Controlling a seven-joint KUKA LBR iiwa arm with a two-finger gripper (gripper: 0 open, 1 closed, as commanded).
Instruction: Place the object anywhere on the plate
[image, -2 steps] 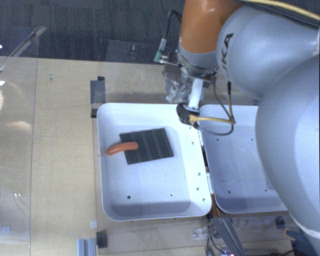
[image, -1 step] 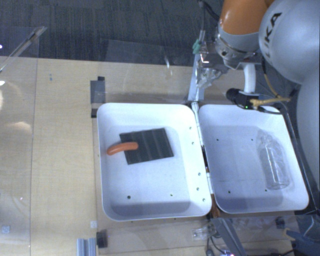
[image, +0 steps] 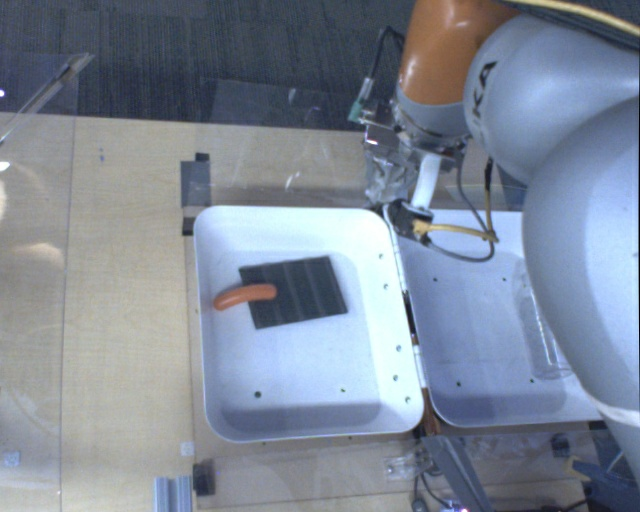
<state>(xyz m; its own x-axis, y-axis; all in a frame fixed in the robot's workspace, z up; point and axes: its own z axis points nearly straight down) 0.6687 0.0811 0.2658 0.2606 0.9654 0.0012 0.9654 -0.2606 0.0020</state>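
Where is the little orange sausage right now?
In the camera view, the orange sausage lies in the left white bin, at the left edge of the dark ridged plate, partly on it. The gripper is far off, near the bin's top right corner.

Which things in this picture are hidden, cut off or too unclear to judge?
- Hand: camera view; small and blurred under the wrist, so its fingers cannot be judged.
- Right bin: camera view; the grey arm covers its right part.
- Sausage and plate: camera view; from above, whether the sausage's end rests on the dark plate or only beside its edge is unclear.
- Arm: camera view; cut off by the top and right edges.
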